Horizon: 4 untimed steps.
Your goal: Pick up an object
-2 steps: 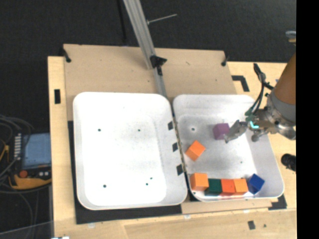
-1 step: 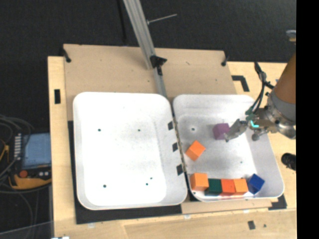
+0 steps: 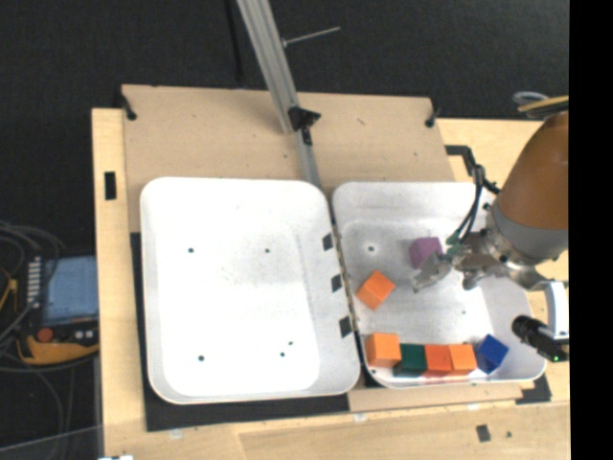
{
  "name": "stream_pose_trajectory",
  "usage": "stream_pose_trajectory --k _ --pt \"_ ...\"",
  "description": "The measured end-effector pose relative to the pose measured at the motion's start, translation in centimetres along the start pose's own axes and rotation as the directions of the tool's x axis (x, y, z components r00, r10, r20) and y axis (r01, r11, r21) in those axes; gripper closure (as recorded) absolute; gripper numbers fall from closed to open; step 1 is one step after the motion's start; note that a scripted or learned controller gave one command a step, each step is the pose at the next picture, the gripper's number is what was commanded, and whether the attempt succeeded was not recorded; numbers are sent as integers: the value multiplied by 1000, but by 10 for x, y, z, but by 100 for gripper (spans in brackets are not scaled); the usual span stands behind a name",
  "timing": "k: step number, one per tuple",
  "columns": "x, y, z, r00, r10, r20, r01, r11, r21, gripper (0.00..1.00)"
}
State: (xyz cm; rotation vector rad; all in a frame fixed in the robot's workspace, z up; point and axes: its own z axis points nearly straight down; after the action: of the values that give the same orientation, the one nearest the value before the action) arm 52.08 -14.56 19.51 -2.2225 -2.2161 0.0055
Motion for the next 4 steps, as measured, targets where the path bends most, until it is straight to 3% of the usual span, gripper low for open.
stream_pose_trajectory --k 1,2,3,4 --pt "-2 -6 62 1000 -1 0 1 1000 1 0" --pt "-4 -5 98 1000 0 2 0 1000 -8 0" --pt "-4 -4 86 1000 11 1 -11 1000 -11 100" --pt "-7 7 28 1000 -6 2 6 1000 -13 100"
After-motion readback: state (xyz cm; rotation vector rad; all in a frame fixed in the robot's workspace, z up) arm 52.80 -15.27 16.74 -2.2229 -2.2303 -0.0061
